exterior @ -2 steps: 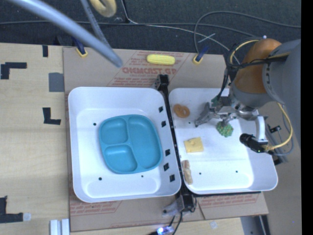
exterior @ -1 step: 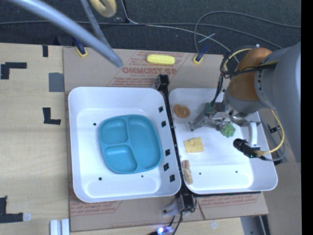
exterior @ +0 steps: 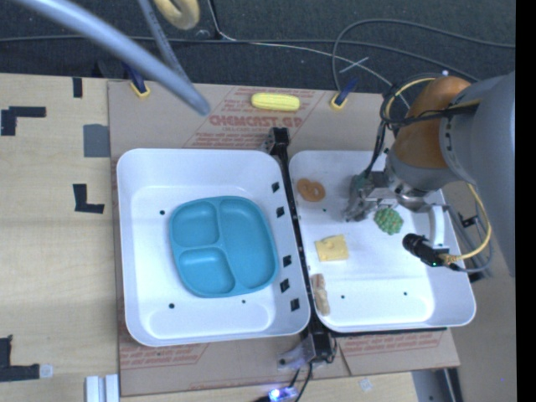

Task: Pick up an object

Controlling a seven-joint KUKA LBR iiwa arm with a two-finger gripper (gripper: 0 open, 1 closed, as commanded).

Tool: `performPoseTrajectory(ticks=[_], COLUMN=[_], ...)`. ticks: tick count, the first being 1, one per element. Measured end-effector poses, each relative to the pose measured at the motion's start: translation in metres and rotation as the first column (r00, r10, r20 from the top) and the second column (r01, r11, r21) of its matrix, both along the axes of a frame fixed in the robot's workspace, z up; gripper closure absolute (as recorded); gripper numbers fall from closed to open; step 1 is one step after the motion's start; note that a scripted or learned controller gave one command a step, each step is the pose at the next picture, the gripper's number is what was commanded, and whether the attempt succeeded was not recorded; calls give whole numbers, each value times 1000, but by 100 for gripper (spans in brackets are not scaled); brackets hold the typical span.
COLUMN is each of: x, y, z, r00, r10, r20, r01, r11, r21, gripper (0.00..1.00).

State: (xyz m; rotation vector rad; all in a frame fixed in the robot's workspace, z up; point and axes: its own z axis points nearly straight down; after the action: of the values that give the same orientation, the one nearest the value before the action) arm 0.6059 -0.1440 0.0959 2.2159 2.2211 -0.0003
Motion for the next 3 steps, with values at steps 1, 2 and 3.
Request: performPoseTrajectory(ticks=[1,2,3], x=[4,9,10], y=[1,2,2], z=[63,126,142], r00=[1000,1000,1000], r10=[-1,-1,-1], r20=[1,3,-2], r01=[1,1,1], r11=[1000,1000,1000], r21=[2,2,3], gripper=[100,100,100])
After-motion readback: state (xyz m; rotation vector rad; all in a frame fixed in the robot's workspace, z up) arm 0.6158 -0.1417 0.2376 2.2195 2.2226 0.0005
